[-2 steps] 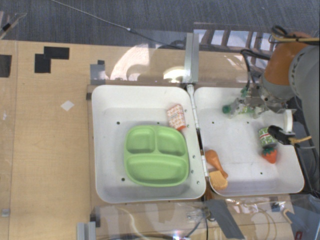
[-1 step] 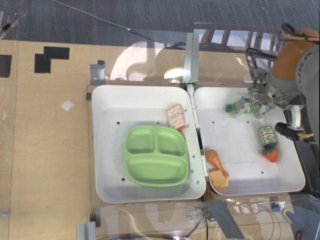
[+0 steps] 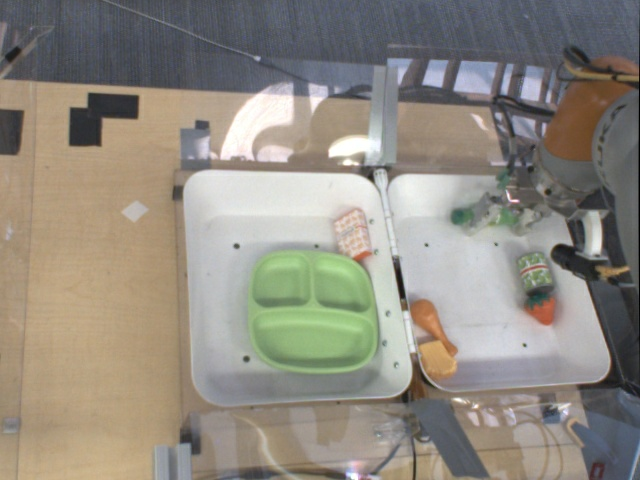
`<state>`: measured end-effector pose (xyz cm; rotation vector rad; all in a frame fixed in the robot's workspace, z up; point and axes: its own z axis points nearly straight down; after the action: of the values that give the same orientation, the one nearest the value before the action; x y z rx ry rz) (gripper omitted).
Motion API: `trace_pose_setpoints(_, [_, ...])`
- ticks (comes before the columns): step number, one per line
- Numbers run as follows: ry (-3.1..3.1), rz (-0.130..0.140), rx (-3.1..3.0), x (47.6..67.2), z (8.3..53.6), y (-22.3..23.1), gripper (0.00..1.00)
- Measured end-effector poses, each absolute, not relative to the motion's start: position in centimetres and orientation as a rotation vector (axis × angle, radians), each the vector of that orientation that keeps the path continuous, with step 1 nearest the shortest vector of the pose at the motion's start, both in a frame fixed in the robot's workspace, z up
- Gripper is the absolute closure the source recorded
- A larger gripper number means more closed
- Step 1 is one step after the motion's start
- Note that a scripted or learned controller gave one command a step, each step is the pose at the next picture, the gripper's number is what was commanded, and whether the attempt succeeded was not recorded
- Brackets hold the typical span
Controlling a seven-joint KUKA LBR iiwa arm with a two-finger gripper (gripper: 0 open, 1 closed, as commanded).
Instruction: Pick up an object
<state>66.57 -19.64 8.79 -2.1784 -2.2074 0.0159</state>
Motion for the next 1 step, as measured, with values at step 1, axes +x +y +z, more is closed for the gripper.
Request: trace_pose_setpoints(1, [-2.208, 0.016, -2.179, 66.58, 8.79, -19.66, 0.00])
